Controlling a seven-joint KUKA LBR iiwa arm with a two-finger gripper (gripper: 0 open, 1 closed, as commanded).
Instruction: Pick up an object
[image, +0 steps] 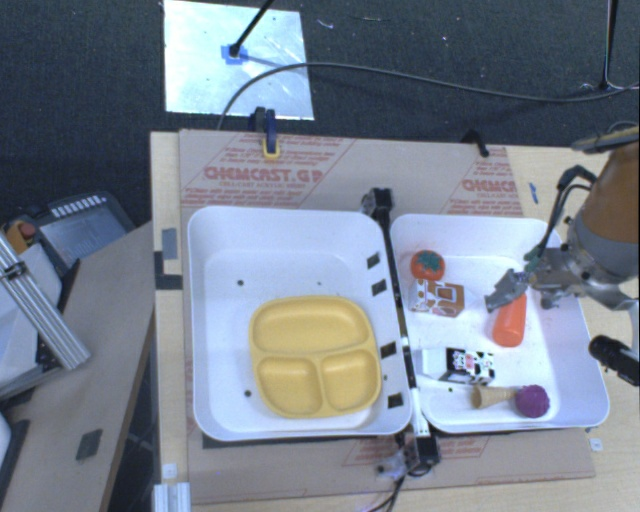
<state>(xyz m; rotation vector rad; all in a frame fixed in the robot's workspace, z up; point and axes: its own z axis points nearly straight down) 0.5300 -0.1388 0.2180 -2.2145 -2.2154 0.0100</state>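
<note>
The claw hangs over the right bin, low and close to the floor, its grey arm coming in from the right edge; one dark finger shows, angled down to the left, and whether the pair is spread or closed cannot be told from this slant, nor is anything seen between them. Just below the claw, almost touching its tip, lies an orange carrot, upright along the bin; this looks like the thing it is after, since the wrist is set right over the carrot's top end. To the claw's left sits a small brown-and-white block, and up-left of that an orange tomato; these lie apart from each other, so each could be approached singly. Further below the claw lie a black-and-white cow toy and an ice-cream cone with a purple top, near the front wall. Far to the claw's left, in the left bin, rests a yellow divided tray, too flat and wide for an easy pinch.
</note>
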